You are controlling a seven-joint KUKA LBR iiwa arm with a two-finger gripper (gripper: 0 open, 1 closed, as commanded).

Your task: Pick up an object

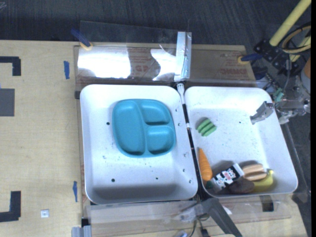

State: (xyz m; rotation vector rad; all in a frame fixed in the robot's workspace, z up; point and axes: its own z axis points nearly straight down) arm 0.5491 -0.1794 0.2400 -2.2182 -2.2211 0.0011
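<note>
gripper [261, 111] sits at upper right edge of the right bin [232, 100], can't tell its state from here. green ridged piece [206, 127] lies mid-bin near the divider. carrot [204, 164], hotdog [254, 171], banana [267, 179] bunched along bottom edge. blue divided plate [144, 127] in left bin [94, 147].

- Teal divided plate [144, 127] in my left white bin [94, 172].
- Green ridged piece [206, 127] in the right white bin [281, 147].
- Orange carrot [204, 165] by its left wall.
- Tan bun [254, 170], yellow banana [267, 180], black-and-white packet [226, 176] along its near edge.
</note>
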